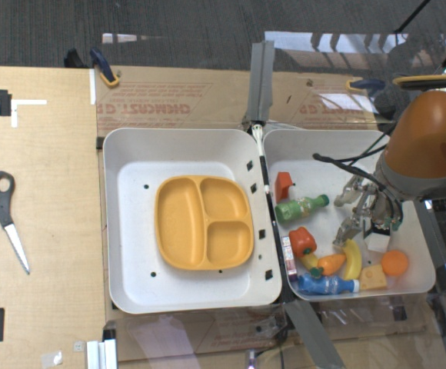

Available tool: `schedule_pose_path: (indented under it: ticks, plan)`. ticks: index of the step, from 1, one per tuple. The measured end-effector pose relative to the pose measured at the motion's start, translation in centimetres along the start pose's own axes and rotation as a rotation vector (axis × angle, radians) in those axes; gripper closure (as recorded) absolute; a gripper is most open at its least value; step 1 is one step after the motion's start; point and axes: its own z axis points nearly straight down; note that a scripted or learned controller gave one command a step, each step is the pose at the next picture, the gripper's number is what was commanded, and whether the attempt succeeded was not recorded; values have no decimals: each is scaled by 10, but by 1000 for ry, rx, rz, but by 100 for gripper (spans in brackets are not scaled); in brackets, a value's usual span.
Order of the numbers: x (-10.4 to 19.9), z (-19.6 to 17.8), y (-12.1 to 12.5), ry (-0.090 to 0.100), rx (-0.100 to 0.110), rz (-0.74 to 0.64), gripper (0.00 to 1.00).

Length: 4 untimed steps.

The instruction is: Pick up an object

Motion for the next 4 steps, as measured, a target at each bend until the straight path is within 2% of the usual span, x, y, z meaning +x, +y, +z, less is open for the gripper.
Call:
schedule_pose_path:
  ticks: [1,2,3,4]
  plan:
    - [75,1,19,1,0,14,0]
    - [74,-6,20,2,1,11,100]
    - [12,0,60,-2,1,269,100]
    - [-29,-106,-17,0,1,266,100]
